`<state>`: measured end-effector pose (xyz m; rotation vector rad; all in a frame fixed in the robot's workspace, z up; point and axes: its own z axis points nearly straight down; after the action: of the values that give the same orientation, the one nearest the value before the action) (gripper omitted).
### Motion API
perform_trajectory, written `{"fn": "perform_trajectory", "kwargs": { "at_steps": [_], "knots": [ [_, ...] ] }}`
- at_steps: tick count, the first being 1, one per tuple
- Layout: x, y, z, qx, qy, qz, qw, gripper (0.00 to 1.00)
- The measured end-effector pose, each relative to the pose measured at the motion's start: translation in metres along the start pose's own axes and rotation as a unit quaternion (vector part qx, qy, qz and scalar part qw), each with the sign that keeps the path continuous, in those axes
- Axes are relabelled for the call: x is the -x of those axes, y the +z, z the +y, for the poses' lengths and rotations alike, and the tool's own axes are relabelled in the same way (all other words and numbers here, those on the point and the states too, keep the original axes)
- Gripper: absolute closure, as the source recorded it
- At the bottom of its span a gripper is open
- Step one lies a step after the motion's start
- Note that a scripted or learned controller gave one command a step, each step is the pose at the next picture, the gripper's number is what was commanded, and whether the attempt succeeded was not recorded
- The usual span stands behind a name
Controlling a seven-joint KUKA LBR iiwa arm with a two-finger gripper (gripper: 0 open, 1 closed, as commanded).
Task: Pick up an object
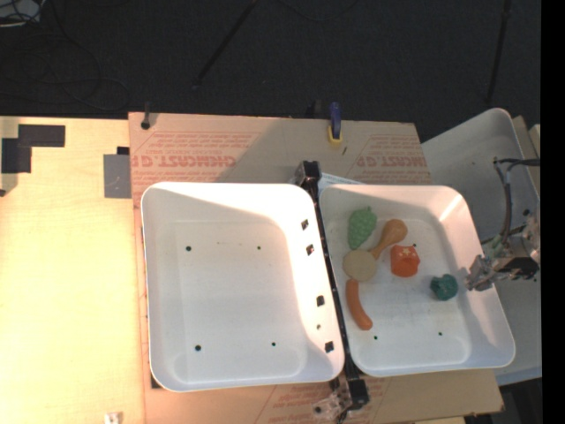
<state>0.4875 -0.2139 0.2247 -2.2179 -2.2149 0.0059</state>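
The right bin (459, 347) holds several small objects. A green bumpy piece (361, 226) lies at the back. Beside it is a tan drumstick-shaped piece (378, 246), and a red-orange piece (404, 261) sits just right of that. An orange sausage-shaped piece (357, 305) lies near the divider. A teal lump (444, 286) rests near the bin's right wall. My gripper (483, 273) is at that right wall, just right of the teal lump and slightly above it in the view. It looks small and dim, and nothing is visibly held.
The left bin (168, 237) stands beside the right one, joined by black clips (311, 175) along the shared edge. Cardboard (265, 153) lies under both bins. A pale wooden bench (62, 281) stretches to the left. Cables (510, 201) hang at the right.
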Motion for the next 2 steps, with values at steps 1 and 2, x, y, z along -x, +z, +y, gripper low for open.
{"fn": "perform_trajectory", "kwargs": {
  "at_steps": [1,2],
  "knots": [
    [-0.008,-0.153,-0.012,0.009,-0.002,-0.003,1.0,1.0],
    [-0.003,-0.026,-0.014,-0.003,0.0,0.001,1.0,1.0]
  ]
}}
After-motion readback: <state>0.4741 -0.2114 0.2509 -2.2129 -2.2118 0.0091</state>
